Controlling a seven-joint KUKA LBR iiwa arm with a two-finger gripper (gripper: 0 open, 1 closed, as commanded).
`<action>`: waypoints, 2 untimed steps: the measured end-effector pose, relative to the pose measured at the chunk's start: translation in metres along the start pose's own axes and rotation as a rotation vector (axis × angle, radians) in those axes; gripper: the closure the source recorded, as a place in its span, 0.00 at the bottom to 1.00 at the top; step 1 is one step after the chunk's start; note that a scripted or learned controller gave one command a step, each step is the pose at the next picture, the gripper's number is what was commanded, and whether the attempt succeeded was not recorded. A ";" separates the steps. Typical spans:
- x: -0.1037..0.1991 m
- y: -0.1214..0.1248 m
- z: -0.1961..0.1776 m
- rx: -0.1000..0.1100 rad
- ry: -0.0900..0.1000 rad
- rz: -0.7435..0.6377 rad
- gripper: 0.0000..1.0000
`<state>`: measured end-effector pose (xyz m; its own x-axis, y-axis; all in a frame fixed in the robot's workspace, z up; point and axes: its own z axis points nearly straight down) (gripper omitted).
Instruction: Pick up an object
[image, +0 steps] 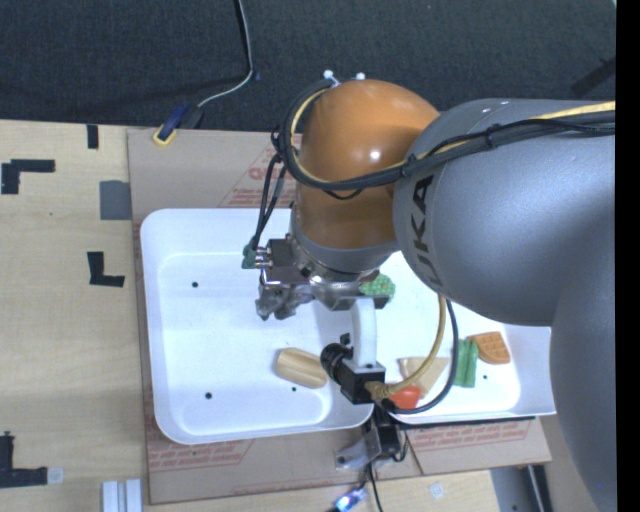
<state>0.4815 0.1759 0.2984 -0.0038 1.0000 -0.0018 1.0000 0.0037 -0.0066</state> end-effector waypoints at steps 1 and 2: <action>-0.005 0.061 -0.020 -0.009 0.001 0.002 1.00; 0.018 0.129 -0.223 -0.025 0.006 -0.001 1.00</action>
